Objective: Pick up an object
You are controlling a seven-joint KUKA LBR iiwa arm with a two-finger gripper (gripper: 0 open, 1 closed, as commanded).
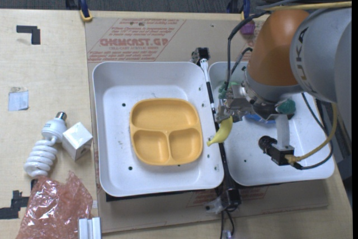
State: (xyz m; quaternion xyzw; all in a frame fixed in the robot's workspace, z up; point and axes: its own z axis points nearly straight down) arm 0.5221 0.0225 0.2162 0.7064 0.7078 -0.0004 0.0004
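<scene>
Gripper (pixel 228 112) sits over the right bin's (pixel 251 168) 9 o'clock edge — a yellow banana (pixel 222 131) just below it. Can't tell about its grip. Left bin (pixel 112 120) has a yellow divided tray (pixel 166 130).

Your arm (pixel 327 53) comes in from the right of the camera view, its thick grey body filling the upper right corner and foreshortened toward the camera. The orange band (pixel 279 45) sits just above the wrist, rounded and facing up at you. Below it the grey wrist narrows and points down and to the left. Your gripper (pixel 232 109) hangs at the end of that wrist, a dark cluster of metal parts seen from above. Cables loop off the arm: dark ones arch over the orange band, and a yellowish one curves down along the right side.
</scene>
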